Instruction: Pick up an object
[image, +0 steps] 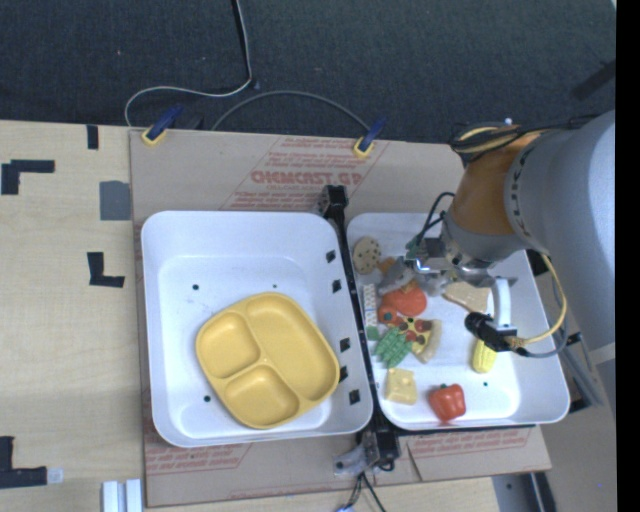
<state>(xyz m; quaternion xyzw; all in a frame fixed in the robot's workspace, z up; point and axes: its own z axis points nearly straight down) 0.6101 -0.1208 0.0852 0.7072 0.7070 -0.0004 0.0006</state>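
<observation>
**Arm low over a crowded bin**

The gripper (432, 268) sits in the upper middle of the right bin (540, 395), just above a tomato (404, 300). Whether it is open, closed or gripping anything cannot be told from this angle; nothing is visibly held.

The candidates for picking all lie in that bin: a cookie (365, 253) at its upper left, the tomato, a pizza slice (424, 335) and a green piece (391, 347) touching each other at centre, a cheese wedge (401, 385) and a red pepper (448, 401) lower down, corn (483, 354) to the right.

Risks, as I judge them: the toys at centre are packed close, so a closing grip could nudge a neighbour or catch two at once. The tomato looks round and smooth and may squirt out sideways. A cable (535, 335) loops low beside the corn and could snag or drag it.

The left bin (165, 330) holds only a yellow tray (265, 358). Both bins rest on cardboard (260, 175) clipped onto a pale wood bench (60, 330), with dark carpet (100, 50) across the top of the frame.
</observation>
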